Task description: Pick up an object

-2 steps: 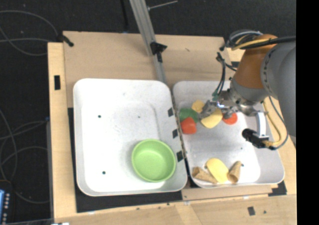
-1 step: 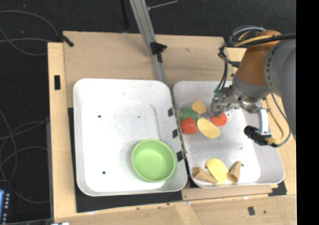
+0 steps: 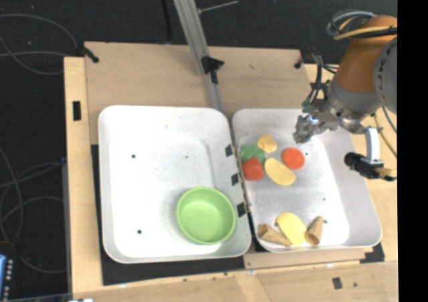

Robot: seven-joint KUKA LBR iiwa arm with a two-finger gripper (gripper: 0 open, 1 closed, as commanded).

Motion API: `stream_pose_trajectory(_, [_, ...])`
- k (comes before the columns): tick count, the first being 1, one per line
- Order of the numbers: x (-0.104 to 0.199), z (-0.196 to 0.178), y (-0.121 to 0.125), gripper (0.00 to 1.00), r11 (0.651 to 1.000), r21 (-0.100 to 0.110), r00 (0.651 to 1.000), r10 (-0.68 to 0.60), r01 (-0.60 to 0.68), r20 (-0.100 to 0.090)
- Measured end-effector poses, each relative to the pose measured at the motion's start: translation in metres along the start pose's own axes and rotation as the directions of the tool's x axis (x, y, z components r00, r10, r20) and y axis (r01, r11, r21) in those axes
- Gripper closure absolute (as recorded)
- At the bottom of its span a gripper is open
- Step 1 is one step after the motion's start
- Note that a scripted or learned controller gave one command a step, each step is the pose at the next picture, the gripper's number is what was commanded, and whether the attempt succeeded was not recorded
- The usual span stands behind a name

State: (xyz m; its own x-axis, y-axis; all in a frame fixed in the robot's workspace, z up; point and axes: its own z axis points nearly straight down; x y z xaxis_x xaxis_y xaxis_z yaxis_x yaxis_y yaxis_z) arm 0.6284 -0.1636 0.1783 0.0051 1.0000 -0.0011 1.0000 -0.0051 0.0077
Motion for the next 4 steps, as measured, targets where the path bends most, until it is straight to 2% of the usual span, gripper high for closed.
stream_pose_trajectory(2, [0.004, -0.110, 0.012, 1.00, 1.000, 0.000, 1.000, -0.010, 0.010, 0.000])
stream_pose_trajectory(3, [0.060, -0.110, 0.006, 1.00, 1.000, 0.007, 1.000, -0.012, 0.012, -0.001])
stream_pose_trajectory(4, [0.112, -0.100, 0.015, 1.00, 1.000, 0.008, 1.000, -0.011, 0.011, 0.000])
